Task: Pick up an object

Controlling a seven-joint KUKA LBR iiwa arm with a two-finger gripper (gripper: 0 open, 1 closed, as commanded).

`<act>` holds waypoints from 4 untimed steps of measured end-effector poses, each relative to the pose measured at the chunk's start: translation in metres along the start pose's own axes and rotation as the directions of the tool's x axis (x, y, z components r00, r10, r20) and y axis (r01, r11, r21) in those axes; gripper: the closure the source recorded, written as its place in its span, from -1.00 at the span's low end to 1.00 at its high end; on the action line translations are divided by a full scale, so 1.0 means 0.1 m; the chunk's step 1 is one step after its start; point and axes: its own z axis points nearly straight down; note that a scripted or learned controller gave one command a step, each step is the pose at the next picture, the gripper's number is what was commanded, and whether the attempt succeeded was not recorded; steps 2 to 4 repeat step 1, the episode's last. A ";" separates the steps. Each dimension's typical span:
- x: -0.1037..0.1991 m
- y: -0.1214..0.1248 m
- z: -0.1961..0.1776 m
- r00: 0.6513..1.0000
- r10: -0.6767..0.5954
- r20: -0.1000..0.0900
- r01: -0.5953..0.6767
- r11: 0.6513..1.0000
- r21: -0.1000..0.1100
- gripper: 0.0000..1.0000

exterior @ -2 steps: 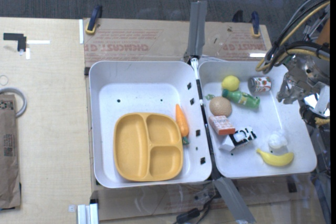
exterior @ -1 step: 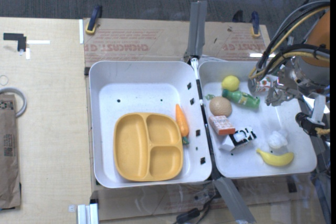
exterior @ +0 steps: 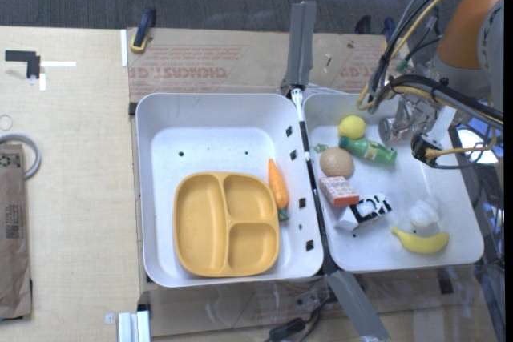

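The right bin [exterior: 461, 196] holds a yellow lemon [exterior: 351, 126], a green bottle [exterior: 370, 150] lying on its side, a tan round ball [exterior: 337, 162], a small red and white box [exterior: 338, 191], a black and white box [exterior: 367, 211], a yellow banana [exterior: 420, 240] and a clear crumpled item [exterior: 422, 212]. My gripper [exterior: 403, 124] hangs over the bin's far part, just right of the lemon and the bottle's end. Nothing shows between its fingers.
The left bin [exterior: 160, 172] holds a yellow divided plate [exterior: 227, 222] and an orange carrot [exterior: 277, 183] against the plate's right edge. Cables and the arm's orange band [exterior: 469, 20] rise at the right. A brown paper bag [exterior: 12, 220] lies on the bench far left.
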 end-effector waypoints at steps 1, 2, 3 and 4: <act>0.58 0.03 -0.30 0.998 -0.060 0.000 0.060 0.998 -0.001 1.00; 0.58 0.03 -0.30 0.998 -0.060 0.000 0.060 0.998 -0.001 1.00; 0.58 0.03 -0.30 0.998 -0.060 0.000 0.060 0.998 -0.001 1.00; 0.58 0.03 -0.30 0.998 -0.060 0.000 0.060 0.998 -0.001 1.00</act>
